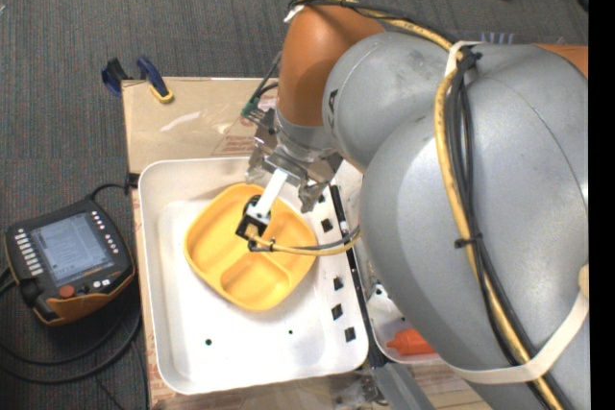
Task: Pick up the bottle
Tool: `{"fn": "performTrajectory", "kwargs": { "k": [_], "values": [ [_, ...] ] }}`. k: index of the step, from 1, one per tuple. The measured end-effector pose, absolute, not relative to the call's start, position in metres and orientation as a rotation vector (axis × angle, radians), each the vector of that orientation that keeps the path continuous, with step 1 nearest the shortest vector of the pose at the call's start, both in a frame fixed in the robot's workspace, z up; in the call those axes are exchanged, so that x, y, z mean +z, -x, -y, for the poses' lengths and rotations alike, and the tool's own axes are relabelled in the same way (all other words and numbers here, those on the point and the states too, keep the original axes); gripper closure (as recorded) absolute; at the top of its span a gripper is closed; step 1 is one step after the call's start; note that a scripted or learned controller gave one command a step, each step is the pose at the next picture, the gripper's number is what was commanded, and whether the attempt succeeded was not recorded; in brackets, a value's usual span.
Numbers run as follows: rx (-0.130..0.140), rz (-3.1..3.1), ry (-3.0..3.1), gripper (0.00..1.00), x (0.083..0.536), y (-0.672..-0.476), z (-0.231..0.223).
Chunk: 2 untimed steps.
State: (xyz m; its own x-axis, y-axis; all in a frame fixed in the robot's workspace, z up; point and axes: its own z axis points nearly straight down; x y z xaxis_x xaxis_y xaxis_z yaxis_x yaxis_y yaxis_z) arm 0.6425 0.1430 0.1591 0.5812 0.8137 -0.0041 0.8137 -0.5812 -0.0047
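- The bottle could not be placed with any certainty: the arm [461, 206] hid most of the right bin [381, 307], and an orange thing [411, 341] at that bin's near edge was too cut off to name (it may or may not have been the bottle).
- The gripper [285, 180] hung over the far side of the yellow plate [216, 240] in the left bin [154, 302], the wrist pointing down. Whether it was wide or narrow could not be told from above, and nothing was seen held in it.
- The main risk, as I judged it, was a descent onto the wrong thing. Straight below lay only the plate, so a close there would have caught its rim or nothing at all.
- A push down on that rim could have tipped or slid the shallow plate against the bin wall.
- If the bottle lay in the right bin, the arm would have had to cross the divide between the bins. A low crossing risked clipping the inner walls.
- With the target hidden under the arm, any grasp could easily have missed.
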Motion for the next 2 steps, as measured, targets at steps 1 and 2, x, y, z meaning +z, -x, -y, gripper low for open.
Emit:
{"fn": "performTrajectory", "kwargs": {
  "k": [1, 2],
  "values": [
    [0.006, 1.059, 2.955, 0.0, 0.165, -0.626, -0.203],
    [0.01, 1.482, 2.766, 0.0, 0.175, -0.616, -0.129]
  ]
}}
